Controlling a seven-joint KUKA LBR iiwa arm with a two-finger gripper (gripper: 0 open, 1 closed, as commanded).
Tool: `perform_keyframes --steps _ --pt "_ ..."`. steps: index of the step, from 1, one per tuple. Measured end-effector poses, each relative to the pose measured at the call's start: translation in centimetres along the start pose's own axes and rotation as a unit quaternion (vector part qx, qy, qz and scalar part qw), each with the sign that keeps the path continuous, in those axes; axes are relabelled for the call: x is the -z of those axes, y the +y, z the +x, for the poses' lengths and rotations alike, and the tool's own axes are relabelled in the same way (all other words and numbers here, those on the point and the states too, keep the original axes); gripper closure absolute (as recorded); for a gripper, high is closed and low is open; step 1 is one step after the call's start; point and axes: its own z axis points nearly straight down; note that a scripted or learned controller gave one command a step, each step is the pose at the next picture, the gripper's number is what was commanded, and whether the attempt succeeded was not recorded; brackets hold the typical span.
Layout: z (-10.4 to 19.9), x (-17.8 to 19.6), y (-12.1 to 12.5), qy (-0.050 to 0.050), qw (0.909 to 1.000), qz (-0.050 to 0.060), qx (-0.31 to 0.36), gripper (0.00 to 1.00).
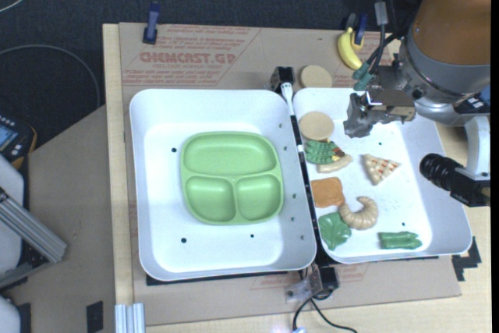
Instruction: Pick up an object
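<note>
My gripper (pixel 360 123) hangs over the upper part of the right bin (pixel 437 168), just right of a round tan disc (pixel 316 124). Nothing can be seen held in it. Below the disc lies a green, red and tan toy food piece (pixel 326 154). A pizza slice (pixel 380 167) lies lower right of the gripper. Further down are a brown toast (pixel 327 192), a tan croissant (pixel 360 212), a green leafy piece (pixel 334 230) and a green bean-like piece (pixel 404 241).
The left bin (pixel 152 168) bears a green divided plate (pixel 231 175). Behind the right bin, on the bench, lie a second tan disc (pixel 316 77) and a yellow banana (pixel 349 49). A blue clamp (pixel 151 23) sits at the back left.
</note>
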Motion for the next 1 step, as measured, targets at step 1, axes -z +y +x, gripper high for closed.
perform_keyframes --steps 1 --pt "-0.69 -5.08 -0.18 0.000 1.0000 0.008 -0.002 1.00"
